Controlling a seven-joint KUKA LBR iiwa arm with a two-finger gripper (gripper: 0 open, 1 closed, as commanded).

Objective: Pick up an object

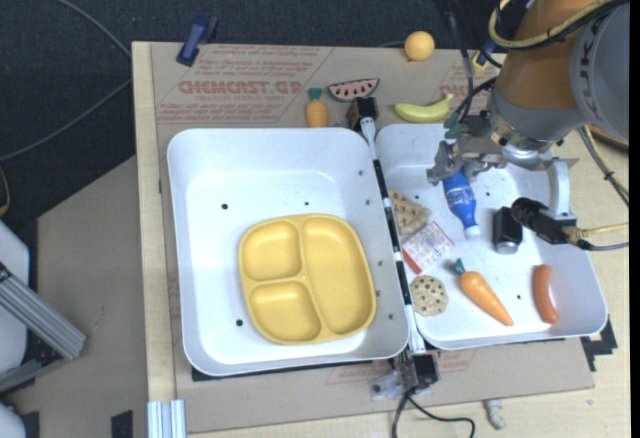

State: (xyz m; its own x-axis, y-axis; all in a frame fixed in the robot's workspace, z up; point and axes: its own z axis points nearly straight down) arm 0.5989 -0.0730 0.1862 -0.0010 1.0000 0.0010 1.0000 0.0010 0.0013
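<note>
While the gripper (pixel 462 164) hovers over a blue-capped plastic bottle (pixel 460 200), its grip unclear, the bottle looks light, slippery; grasp mid-body.

Yellow tray (pixel 305 278) — left bin (pixel 200 186)

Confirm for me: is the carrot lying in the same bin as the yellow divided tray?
No, the carrot lies in the right bin, while the yellow divided tray sits in the left bin.
</note>
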